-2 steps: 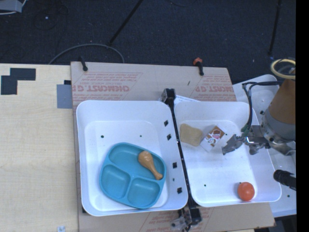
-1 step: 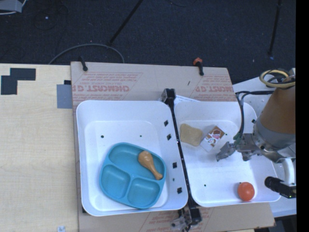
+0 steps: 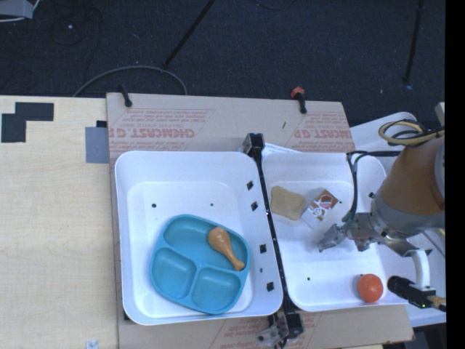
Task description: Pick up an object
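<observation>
In the right white bin, the gripper, fingers spread and holding nothing, hovers just below a small crumpled packet; beside that lie a tan sponge and, farther off, an orange ball.

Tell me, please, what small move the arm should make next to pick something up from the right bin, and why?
Probably a short shift toward the small printed packet, then a descent. The gripper sits just below that packet in the right bin, with nothing visibly held. The tan piece lies close beside the packet, and the orange ball is farther off.
</observation>
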